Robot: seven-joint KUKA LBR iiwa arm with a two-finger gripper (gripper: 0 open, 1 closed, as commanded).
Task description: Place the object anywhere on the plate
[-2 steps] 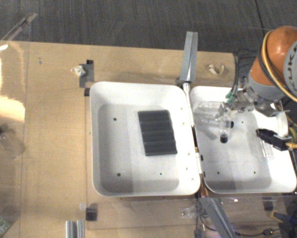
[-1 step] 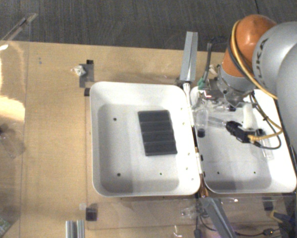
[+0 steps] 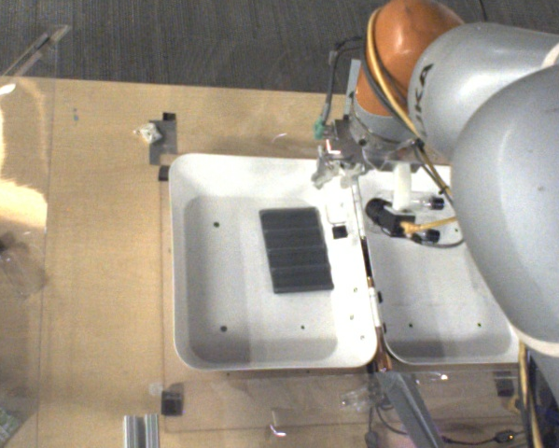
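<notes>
Your pincer (image 3: 340,161) hangs over the back rim of the left bin (image 3: 188,278), upper centre of the frame, close to the wall the two bins share. From this slant you cannot tell how it is set or whether it has anything in it; the wrist hardware and cables crowd that spot.

The dark ribbed plate (image 3: 297,249) lies flat in the middle of the left bin, well below and left of the pincer. A small dark square object (image 3: 339,232) sits just beside the plate's upper right corner, on the white floor and off the plate (probably the piece to be placed, though it is too small to be sure).

Your risks, as I judge them: the object lies near the bin's right wall, so a descent slightly off could catch the rim or nudge the piece away. A flat, tiny piece may also slip the grasp. The right bin (image 3: 438,325) is largely hidden under the arm, so trouble there would go unseen.
</notes>
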